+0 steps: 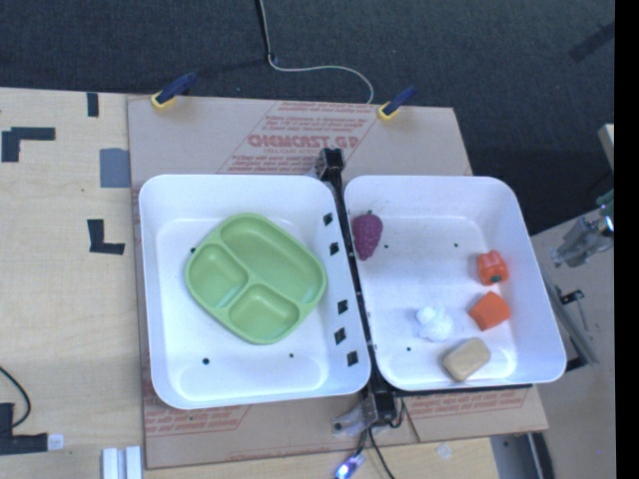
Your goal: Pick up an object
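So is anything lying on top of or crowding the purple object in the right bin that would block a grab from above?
Nothing visible does. The purple object lies uncovered in the right bin, close to the divider wall on its left side. The orange pieces, white item and tan block sit well apart from it.

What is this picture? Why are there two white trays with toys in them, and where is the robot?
A camera sits above a workbench and looks down at it. On the bench are two shallow white bins side by side. The left bin holds a green plate with three sections. The right bin holds a purple toy near the middle wall, two orange toys on the right side, a small white lump and a tan block near the front. A robot arm is meant to reach in from the right and pick up one of these things. At the right edge you can see a bit of grey metal, maybe part of it. Nothing is being held.
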Motion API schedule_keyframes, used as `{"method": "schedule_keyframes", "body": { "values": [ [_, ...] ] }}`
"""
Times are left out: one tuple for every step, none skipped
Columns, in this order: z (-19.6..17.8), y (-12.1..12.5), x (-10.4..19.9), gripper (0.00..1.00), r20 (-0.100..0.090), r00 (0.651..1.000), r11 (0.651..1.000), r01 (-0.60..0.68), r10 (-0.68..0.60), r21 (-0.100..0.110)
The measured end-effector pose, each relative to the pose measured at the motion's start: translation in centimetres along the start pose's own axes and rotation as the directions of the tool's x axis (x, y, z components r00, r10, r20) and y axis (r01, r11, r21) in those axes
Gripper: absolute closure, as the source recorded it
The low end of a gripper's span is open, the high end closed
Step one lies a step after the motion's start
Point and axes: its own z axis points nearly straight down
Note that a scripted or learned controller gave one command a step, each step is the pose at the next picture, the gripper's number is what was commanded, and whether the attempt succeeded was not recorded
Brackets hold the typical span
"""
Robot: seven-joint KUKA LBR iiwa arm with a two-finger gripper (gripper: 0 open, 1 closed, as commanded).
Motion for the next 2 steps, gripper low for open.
{"method": "schedule_keyframes", "body": {
  "values": [
    [-0.05,0.14,-0.03,1.0,0.0,1.0,1.0,0.007,-0.007,-0.005],
    [-0.06,0.15,-0.04,1.0,0.001,1.0,1.0,0.007,-0.007,-0.006]
  ]
}}
